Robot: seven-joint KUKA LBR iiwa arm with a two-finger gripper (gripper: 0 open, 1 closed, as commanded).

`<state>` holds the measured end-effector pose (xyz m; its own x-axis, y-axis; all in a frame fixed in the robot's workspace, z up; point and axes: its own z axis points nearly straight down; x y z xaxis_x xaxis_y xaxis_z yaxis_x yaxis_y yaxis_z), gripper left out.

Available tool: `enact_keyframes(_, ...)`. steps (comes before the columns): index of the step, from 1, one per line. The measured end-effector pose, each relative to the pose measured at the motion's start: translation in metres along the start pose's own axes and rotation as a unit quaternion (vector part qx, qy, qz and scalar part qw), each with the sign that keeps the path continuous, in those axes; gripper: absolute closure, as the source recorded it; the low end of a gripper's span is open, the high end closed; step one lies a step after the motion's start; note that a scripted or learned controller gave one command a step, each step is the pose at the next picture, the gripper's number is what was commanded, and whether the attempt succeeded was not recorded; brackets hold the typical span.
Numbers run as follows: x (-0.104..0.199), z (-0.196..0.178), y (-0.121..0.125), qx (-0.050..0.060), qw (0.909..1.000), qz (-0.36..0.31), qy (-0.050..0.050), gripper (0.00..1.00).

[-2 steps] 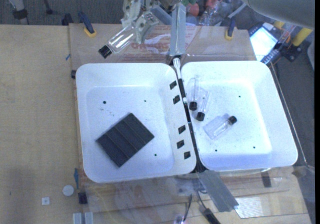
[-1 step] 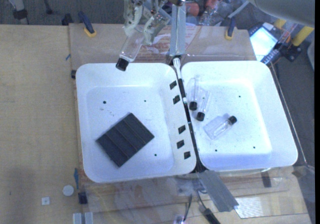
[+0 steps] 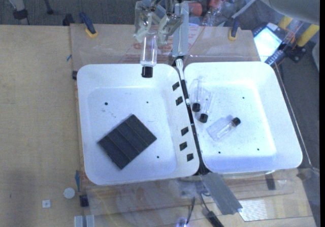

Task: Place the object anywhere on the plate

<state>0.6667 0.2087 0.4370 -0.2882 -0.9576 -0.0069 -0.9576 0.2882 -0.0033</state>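
A dark grey square plate [image 3: 127,140] lies flat in the left bin [image 3: 91,119], towards its front. My gripper [image 3: 152,35] hangs over the back rim of that bin. It is shut on a clear vial [image 3: 148,54], which hangs upright with its black cap [image 3: 147,72] pointing down. The vial is well behind the plate and above it.
The right bin [image 3: 264,119] holds three more clear vials with black caps [image 3: 223,127] near its left side. A black divider strip [image 3: 184,114] runs between the bins. Cables and clamps crowd the bench behind the bins.
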Motion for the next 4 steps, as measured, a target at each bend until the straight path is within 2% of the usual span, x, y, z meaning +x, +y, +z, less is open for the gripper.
enact_keyframes(1,0.009,0.0,-0.003,0.001,0.9515,-0.308,-0.001,1.0)
enact_keyframes(2,-0.012,0.001,0.003,0.0,0.8949,-0.446,-0.001,1.0)
enact_keyframes(3,-0.016,0.001,0.005,0.0,0.7409,-0.672,-0.001,1.0)
enact_keyframes(4,-0.017,0.002,0.005,0.0,0.6741,-0.739,-0.001,1.0)
